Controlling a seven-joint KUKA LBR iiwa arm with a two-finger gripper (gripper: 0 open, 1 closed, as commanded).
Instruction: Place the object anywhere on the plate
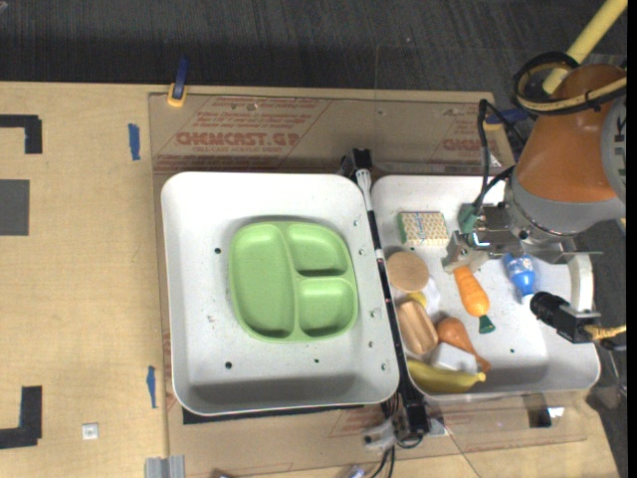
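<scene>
Cardboard-covered bench, two white bins: gripper (476, 239) low over right bin (567, 361) near carrot (472, 293), finger state indiscernible; pick pending, then carry to green plate (261, 279).

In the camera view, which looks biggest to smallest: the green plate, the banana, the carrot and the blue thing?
1. Green plate, by far.
2. Banana.
3. Carrot, only slightly smaller than the banana.
4. Blue thing, smallest.

Arm (572, 137) cut off at right edge; blue object (520, 274) partly hidden beneath hand (485, 235).
</scene>
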